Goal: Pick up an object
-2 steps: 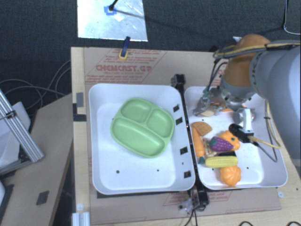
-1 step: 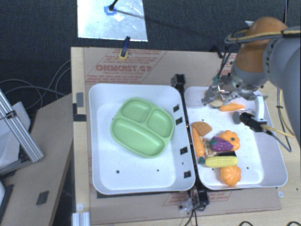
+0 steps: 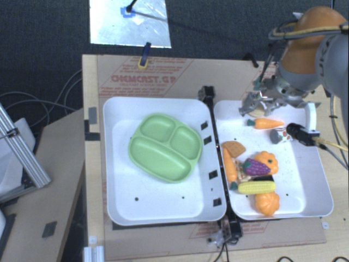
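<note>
Gripper [image 3: 255,103] hung low over the far end of the right bin [image 3: 316,198]; how far it stood open could not be told, and nothing was seen in its hold. Toy carrot [image 3: 264,123] lay just beside it, on the near side. Further toward the camera sat the food pile: purple grapes [image 3: 256,167], corn cob [image 3: 256,187]. Well off to its left, green divided plate [image 3: 166,146] in the left bin [image 3: 117,201]. Judged an approach step, pick not made; next move likely calls for centring over the carrot and descending
</note>
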Controlling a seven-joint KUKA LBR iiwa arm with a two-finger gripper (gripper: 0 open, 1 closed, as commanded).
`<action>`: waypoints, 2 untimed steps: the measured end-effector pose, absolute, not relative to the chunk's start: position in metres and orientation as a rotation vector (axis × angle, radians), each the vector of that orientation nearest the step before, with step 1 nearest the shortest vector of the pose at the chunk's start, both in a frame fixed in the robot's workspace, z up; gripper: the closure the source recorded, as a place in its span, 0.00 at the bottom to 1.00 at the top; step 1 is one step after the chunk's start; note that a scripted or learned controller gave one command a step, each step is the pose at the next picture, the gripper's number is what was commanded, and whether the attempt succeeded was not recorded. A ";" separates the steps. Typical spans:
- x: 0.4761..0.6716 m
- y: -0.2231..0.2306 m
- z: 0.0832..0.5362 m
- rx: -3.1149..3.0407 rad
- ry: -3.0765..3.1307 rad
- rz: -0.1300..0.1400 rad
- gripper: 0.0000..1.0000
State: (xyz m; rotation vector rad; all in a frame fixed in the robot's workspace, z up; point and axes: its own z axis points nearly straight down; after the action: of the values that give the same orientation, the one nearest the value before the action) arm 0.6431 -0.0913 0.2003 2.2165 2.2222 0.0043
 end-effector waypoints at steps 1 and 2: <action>0.644 -0.091 0.226 2.214 2.223 0.005 1.00; 0.624 -0.037 0.232 2.212 2.231 0.003 1.00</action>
State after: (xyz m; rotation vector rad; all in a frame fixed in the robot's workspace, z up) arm 0.6245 -0.0375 0.2317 2.2122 2.2311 0.0025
